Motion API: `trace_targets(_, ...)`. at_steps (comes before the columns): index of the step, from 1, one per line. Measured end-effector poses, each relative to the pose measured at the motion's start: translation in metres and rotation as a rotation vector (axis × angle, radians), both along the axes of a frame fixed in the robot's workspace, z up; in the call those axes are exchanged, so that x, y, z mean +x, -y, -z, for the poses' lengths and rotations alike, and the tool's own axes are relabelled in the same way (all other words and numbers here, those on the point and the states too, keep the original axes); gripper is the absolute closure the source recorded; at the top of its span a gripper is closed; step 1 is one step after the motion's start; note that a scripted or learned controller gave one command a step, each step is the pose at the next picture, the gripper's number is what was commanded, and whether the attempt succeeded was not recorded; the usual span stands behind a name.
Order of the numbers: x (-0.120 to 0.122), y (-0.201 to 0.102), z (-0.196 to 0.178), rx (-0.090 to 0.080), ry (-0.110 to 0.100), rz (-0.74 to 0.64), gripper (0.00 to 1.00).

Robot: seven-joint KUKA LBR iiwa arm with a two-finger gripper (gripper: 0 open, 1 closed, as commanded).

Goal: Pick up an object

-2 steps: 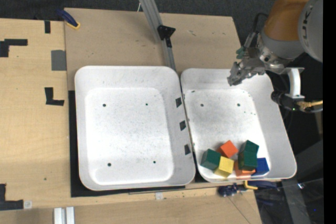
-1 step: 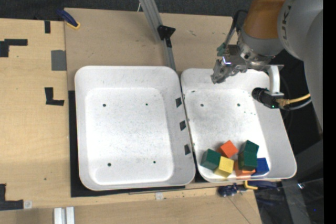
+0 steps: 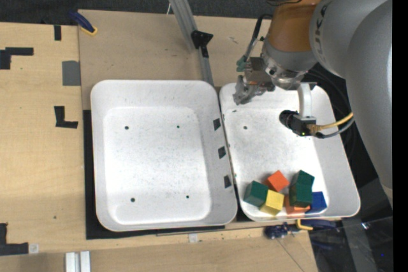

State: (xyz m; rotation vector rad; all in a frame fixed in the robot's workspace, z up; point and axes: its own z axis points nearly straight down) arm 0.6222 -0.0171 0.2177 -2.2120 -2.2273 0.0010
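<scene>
Several small blocks lie clustered at the near end of the right bin (image 3: 255,130): a green block (image 3: 256,193), a yellow block (image 3: 274,201), an orange block (image 3: 278,180), a dark green block (image 3: 303,186) and a blue block (image 3: 317,201). My gripper (image 3: 245,93) hangs over the far left corner of the right bin, well away from the blocks, under the orange wrist band. Nothing shows between its fingers.
The left bin (image 3: 156,150) sits beside the right one on the wooden bench. A slanted metal pole (image 3: 182,3) with a black clamp rises behind the bins. A black cable connector (image 3: 294,121) hangs from the wrist over the right bin.
</scene>
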Motion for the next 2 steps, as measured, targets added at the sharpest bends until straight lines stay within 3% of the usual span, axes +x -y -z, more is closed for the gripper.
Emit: trace_targets(2, 0.003, -0.100, -0.020, 0.001, 0.002, 0.000, 1.00)
